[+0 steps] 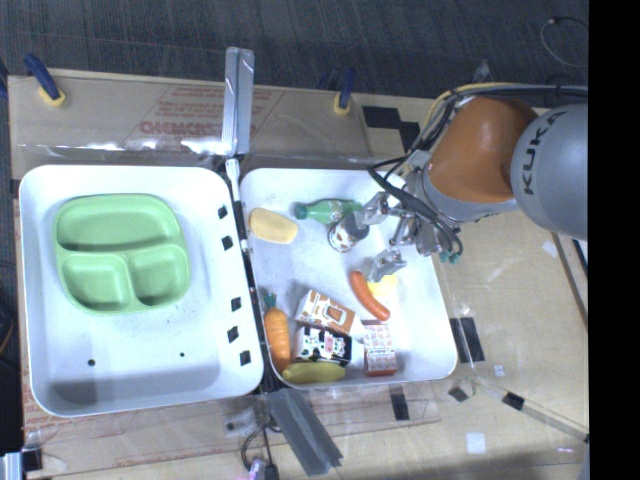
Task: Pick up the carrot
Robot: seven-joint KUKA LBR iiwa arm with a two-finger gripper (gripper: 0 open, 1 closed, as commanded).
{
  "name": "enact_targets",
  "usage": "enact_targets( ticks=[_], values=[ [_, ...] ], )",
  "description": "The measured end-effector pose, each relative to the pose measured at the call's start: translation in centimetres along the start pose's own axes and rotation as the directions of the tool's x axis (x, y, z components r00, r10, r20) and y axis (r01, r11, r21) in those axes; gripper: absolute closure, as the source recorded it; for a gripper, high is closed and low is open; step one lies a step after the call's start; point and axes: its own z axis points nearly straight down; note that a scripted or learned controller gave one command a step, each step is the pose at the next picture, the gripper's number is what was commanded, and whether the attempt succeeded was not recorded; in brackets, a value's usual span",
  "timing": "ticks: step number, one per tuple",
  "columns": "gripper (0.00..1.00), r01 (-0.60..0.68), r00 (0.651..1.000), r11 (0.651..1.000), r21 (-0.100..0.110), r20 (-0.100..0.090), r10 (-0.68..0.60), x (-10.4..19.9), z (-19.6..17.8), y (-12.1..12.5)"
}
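Your gripper (385, 240) hangs at the right of the frame, I cannot tell its grip, so reach lower left for the carrot (278, 337).

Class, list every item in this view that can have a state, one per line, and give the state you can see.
carrot: lying at the right bin's left wall, not gripped
gripper: above the right bin, over an orange sausage-shaped toy
green bottle: lying on its side
green divided tray: flat in the left bin
small cartons: lying flat
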Motion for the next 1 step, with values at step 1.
enact_targets(
  ticks=[1],
  values=[
    [0.00,0.282,0.960,0.960,-0.001,0.002,-0.282,-0.40,-0.02,0.95]
  ],
)
